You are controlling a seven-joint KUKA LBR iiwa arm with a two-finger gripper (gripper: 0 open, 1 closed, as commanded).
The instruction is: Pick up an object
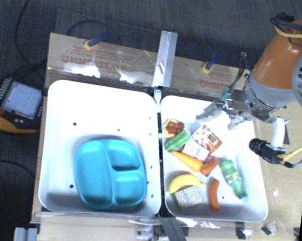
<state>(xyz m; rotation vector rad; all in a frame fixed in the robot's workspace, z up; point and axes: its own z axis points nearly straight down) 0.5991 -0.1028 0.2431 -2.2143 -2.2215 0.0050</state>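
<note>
The right bin (254, 175) holds a heap of toy food. A red-and-white carton (202, 142) lies tilted near the middle, a green pepper (177, 141) just left of it. An orange carrot (188, 160) lies slantwise below them. A green bottle (233, 178) lies to the right. A yellow banana (182, 181) and a red sausage (214, 195) lie near the front wall.

One fixed camera looks down at a slant on the bench (5, 219), from a moderate height. Both bins (60, 100) lie in frame; the arm (283, 57) enters from the right.
</note>
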